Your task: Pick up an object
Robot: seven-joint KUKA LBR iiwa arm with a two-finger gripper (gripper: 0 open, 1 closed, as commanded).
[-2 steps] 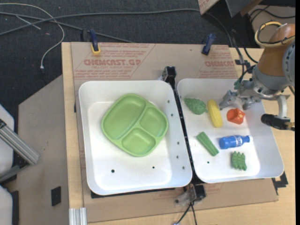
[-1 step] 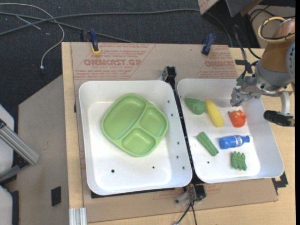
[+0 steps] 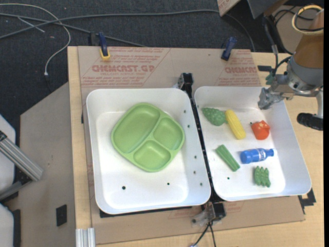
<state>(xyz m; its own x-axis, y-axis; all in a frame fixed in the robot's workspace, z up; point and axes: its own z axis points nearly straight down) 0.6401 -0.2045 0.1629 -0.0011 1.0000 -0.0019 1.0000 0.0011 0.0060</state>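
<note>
The right bin [image 3: 303, 163] holds several toy items. A yellow corn cob [image 3: 235, 124] lies next to a green leafy piece [image 3: 214, 116]. An orange-red tomato [image 3: 260, 129] sits right of the corn. Nearer the front are a green stick-shaped vegetable [image 3: 227, 157], a blue bottle [image 3: 255, 155] on its side and a small green bumpy piece [image 3: 261, 176]. My gripper [image 3: 266, 100] hangs over the bin's far right corner, above and behind the tomato, apart from every item. Nothing shows between its tips.
The left bin [image 3: 97, 117] carries a light green divided plate [image 3: 148, 136]. A black clip [image 3: 185, 80] sits where the two bins meet at the back. Blue clamps [image 3: 229, 48] hold the cardboard base. The arm's orange band [image 3: 309, 48] stands at the upper right.
</note>
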